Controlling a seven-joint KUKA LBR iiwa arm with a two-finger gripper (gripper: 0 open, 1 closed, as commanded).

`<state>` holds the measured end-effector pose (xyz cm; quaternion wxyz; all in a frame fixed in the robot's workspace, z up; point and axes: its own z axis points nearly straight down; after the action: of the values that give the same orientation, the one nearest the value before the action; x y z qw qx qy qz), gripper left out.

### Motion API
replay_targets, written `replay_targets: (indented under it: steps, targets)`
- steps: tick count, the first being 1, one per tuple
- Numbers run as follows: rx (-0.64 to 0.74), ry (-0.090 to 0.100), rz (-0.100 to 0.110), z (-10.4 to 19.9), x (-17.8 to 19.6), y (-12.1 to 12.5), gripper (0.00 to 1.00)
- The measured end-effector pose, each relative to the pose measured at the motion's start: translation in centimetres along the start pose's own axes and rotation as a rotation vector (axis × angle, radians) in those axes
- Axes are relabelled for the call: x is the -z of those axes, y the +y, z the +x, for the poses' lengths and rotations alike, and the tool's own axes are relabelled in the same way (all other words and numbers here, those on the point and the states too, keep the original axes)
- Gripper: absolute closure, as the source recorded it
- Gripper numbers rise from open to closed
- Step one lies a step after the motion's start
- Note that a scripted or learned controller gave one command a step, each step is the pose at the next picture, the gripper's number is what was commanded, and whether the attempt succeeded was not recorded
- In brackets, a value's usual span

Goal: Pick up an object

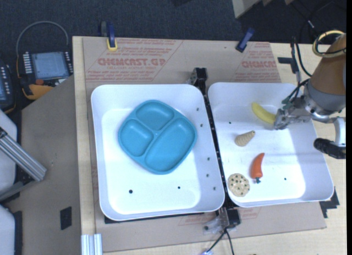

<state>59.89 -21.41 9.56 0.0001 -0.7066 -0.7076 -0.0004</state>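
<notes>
The pincer (282, 120) sits low in the right bin (308, 97), right against the banana (263, 113), which lies at its nine o'clock; whether it is apart or clamped I cannot tell. The likely failure is the curved banana getting nudged away instead of gripped. A poor approach could also send it toward the cone (245, 137) at seven o'clock or the carrot (257, 166) at six.
</notes>
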Motion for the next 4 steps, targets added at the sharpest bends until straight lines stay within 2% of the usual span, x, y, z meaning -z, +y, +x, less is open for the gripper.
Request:
replay_targets:
  steps: [3,4]
  targets:
    - [0.000,-0.005,-0.008,-0.4,15.4,0.9,1.00]
    - [0.000,-0.004,-0.006,-0.4,17.6,1.0,1.00]
